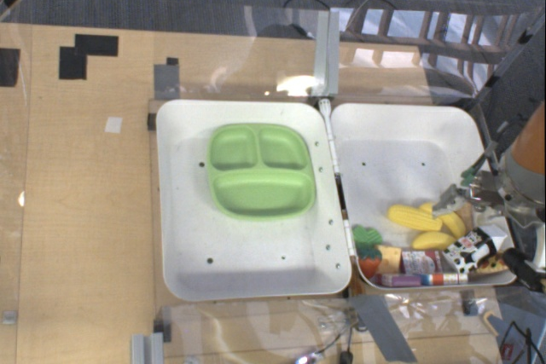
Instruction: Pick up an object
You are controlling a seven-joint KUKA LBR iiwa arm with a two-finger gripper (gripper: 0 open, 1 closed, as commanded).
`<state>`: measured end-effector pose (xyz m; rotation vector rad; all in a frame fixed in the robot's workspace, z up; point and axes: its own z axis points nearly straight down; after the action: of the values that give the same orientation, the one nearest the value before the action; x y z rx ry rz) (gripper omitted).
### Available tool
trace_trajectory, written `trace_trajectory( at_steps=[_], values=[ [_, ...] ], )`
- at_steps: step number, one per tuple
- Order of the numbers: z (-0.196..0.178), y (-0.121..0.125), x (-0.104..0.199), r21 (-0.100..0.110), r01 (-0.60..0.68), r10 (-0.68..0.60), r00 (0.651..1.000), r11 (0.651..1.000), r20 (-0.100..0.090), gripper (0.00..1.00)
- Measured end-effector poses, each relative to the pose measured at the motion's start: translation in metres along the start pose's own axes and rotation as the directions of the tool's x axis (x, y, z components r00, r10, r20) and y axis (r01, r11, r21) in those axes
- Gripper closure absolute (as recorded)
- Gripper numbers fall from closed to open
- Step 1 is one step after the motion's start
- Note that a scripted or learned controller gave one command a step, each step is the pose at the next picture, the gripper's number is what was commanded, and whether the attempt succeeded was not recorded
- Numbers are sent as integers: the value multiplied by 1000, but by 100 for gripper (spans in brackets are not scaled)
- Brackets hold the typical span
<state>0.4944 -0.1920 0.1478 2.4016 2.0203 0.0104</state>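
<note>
In the right bin [401, 149], toys lie piled in the near right corner. Among them are a yellow corn cob [415, 218], a second yellow piece [431, 240], a green and red toy [368, 239], a black-and-white spotted item [467, 251] and a purple and red tube [418, 278]. My gripper [450, 202] hangs low at the bin's right side, just above the right end of the corn cob and next to another yellow piece [455, 224]. I see nothing held in it.
The left bin [183, 209] holds a green divided plate [260, 170] near its middle. A metal post [326, 55] stands behind the ridge between the bins. The grey arm with its orange band [525, 153] fills the right edge.
</note>
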Motion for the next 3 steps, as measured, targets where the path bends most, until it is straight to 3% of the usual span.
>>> trace_trajectory(
  at_steps=[1,2,3],
  values=[
    [58,34,34,-10,285,-285,958,958,7,0],
    [57,10,2,-16,418,-418,908,908,-8,0],
    [45,11,-2,-18,413,-413,911,910,2,100]
  ],
)
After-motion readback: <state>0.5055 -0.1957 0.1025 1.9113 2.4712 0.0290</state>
